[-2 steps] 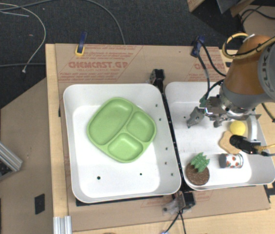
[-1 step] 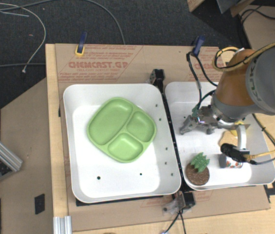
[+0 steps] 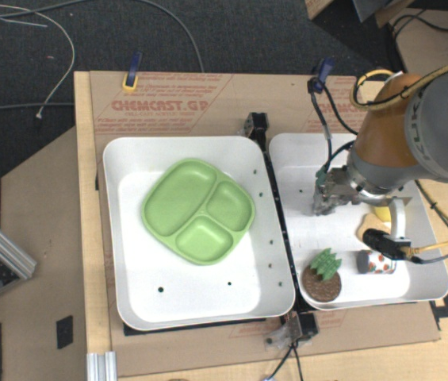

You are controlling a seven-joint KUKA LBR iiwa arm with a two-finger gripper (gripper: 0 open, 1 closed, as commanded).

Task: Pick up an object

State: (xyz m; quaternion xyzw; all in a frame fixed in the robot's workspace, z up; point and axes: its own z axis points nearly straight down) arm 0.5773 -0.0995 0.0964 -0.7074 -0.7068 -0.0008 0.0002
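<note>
My gripper [image 3: 324, 197] hangs low over the left middle of the right bin [image 3: 303, 153], below the grey arm with its orange band [image 3: 386, 133]. A small potted plant toy [image 3: 323, 275], brown pot with green leaves, stands at the bin's near edge, below the gripper and apart from it. A small red and white object [image 3: 376, 263] lies to the right of the plant. Part of a yellow object [image 3: 381, 213] peeks out beside the wrist, mostly hidden by the arm. The floor right under the gripper is bare white.
The left bin [image 3: 120, 213] holds a green divided plate [image 3: 198, 210] near its centre. A black divider with clamps [image 3: 275, 205] runs between the bins. Cables [image 3: 434, 248] loop off the arm at the right bin's right side.
</note>
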